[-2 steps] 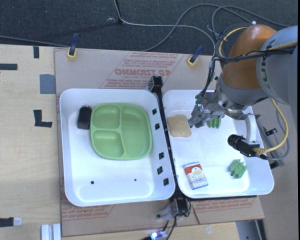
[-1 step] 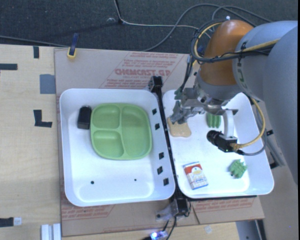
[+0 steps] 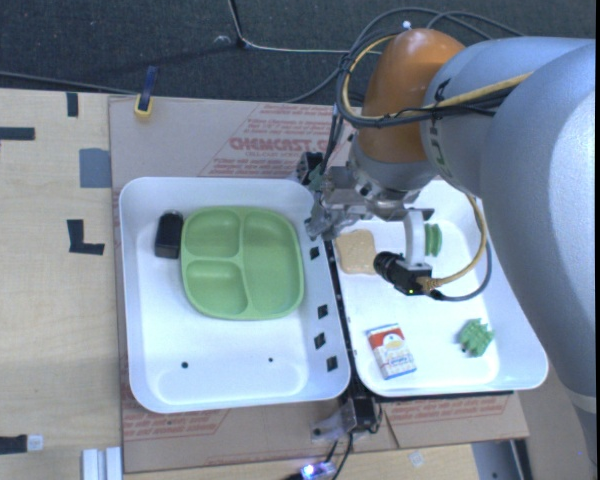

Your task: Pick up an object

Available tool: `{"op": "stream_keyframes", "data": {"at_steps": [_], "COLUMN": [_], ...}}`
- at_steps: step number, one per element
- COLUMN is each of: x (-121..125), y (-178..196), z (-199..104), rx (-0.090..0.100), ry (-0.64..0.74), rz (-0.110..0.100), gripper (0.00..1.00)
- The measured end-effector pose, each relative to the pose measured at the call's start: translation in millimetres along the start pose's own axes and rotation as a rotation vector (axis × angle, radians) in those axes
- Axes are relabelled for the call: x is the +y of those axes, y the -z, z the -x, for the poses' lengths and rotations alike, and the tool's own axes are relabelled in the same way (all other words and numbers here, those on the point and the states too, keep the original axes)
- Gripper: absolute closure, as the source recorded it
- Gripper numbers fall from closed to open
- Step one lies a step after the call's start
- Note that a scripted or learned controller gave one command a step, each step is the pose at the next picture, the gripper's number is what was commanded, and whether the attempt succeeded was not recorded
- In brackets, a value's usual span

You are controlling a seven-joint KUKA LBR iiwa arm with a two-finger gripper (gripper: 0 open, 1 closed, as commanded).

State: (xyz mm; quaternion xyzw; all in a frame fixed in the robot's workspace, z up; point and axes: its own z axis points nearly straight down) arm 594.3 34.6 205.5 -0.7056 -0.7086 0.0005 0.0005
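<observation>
The grey two-finger gripper [image 3: 365,230] is hovering over the flat tan toast-like piece [image 3: 357,252], presumably targeting it; jaw state: cannot tell

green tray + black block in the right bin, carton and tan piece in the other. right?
Not quite. The camera view shows the green tray and black block in the left bin, not the right. The carton and tan piece are in the right bin.
</observation>
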Motion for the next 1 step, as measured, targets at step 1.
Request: {"op": "stream_keyframes", "data": {"at_steps": [1], "x": [2.0], "y": [-1.2], "z": [-47.2], "rx": [0.000], "ry": [0.000], "rz": [0.000], "gripper": [1.00]}}
